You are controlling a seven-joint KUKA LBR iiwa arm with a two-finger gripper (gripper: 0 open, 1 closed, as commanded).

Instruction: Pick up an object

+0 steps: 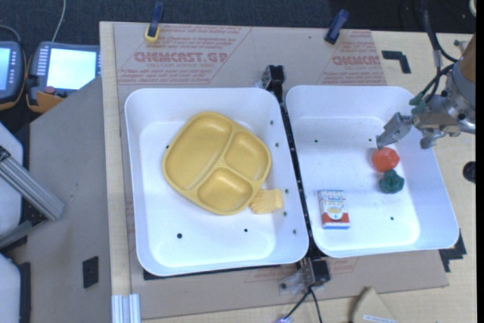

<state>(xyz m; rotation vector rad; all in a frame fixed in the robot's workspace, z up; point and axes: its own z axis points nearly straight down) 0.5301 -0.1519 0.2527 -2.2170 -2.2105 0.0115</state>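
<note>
Tomato lies just below the gripper, seemingly spread open, holding nothing.

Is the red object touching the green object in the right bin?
Cannot tell. In the camera view the red object sits directly above the green object, their edges meeting without a plain gap.

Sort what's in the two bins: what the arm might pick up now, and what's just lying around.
Near the hand, likely pick candidates in the right bin:
- red object
- green object
- small carton

Lying about, in the left bin:
- yellow divided plate
- small yellow piece touching the plate's edge
</note>
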